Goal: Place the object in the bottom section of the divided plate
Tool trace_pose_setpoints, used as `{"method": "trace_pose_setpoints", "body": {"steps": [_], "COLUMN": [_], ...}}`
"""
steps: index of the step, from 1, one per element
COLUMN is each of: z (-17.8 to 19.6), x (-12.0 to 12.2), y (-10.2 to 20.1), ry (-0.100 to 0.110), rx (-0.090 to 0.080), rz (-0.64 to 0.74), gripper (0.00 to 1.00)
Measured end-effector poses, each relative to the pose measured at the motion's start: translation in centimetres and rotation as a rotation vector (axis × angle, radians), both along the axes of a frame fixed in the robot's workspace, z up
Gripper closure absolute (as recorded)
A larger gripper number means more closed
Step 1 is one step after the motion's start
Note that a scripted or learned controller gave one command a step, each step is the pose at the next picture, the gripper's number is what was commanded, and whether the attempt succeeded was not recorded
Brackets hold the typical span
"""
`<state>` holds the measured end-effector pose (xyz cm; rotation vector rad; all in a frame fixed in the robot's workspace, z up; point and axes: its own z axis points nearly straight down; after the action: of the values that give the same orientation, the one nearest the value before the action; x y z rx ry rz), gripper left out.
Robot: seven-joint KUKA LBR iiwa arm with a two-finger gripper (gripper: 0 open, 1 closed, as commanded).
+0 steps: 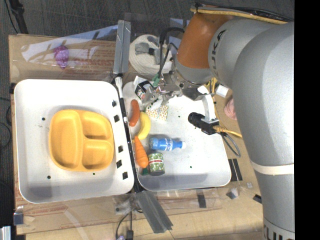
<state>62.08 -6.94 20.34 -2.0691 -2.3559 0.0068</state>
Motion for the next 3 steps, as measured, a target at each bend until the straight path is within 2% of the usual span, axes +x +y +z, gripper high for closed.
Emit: {"method": "trace_pose_setpoints", "body": {"steps": [1,2,3], "z": [-1.4,0.1,0.1], "x": [3.6,1.0,1.0], "y": [8.0,17.6,17.5], "ry": [-0.003,0.0,0.0], "rx": [0.0,0.0,0.0], "rz": [0.174,0.224,0.223], "gripper": [1.0,1.0,0.0]}}
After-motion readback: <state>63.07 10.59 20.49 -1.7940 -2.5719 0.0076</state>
